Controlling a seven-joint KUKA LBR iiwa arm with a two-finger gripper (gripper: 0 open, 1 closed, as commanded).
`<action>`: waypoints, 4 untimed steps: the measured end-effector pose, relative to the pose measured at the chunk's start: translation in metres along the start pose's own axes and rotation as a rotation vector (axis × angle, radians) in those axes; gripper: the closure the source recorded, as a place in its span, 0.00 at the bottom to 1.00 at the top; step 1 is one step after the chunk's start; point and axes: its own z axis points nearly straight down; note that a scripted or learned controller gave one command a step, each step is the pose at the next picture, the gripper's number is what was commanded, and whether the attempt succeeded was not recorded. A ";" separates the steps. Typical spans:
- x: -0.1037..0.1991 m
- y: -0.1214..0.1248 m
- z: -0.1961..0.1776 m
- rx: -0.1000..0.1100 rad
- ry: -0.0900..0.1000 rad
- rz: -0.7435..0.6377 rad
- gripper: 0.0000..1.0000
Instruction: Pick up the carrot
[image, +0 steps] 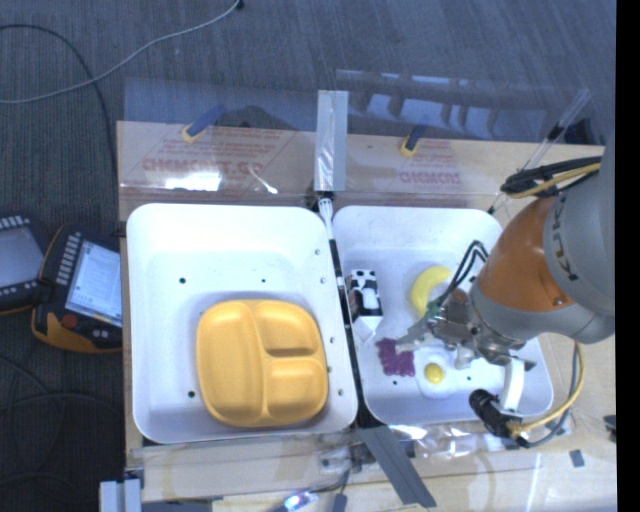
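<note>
From the overhead camera, the arm (545, 270) hangs over the right bin (400, 225). Whether its gripper (450, 330) is released or clenched cannot be told. Below it lie a fried egg (433, 375), purple grapes (395, 358) and a yellow piece (430, 285); no carrot can be made out. The left bin (160, 260) holds a yellow tray (262, 360).

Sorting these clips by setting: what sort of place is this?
Likely a robotics lab: a bench with two white bins, toy food such as a fried egg, and a teach pendant on the carpet.
</note>
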 end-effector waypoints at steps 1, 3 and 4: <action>-0.002 0.004 0.013 -0.031 -0.007 -0.387 0.00; -0.018 0.045 0.003 -0.032 0.004 0.018 1.00; -0.078 0.023 0.005 -0.026 -0.002 -0.187 1.00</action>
